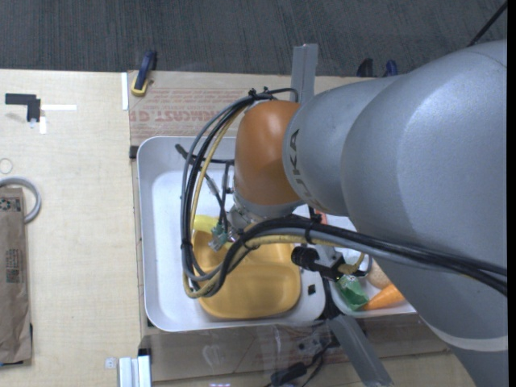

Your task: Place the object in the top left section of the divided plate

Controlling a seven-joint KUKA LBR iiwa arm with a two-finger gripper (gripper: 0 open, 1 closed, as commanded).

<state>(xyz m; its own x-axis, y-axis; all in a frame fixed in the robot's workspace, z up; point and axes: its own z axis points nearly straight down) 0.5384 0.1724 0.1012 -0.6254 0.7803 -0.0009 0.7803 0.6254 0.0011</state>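
Grey arm (403, 160) fills the near side, its wrist straight over the divided plate (258, 289). Wrist hides the gripper, so I can't tell if it is wide, narrow or holding the object. The orange band (262, 156) sits above the plate's upper half, and cables (193, 216) loop over its left edge. A bright yellow piece (205, 224) lies at the plate's upper-left edge and may be the object, unclear. A green item (351, 293) and an orange item (385, 297) lie just right of the plate. The white bin (149, 240) surrounds the plate. To do it well, I'd centre over the plate's top-left section, go low and release inside the divider, keeping the cables off the plate rim.
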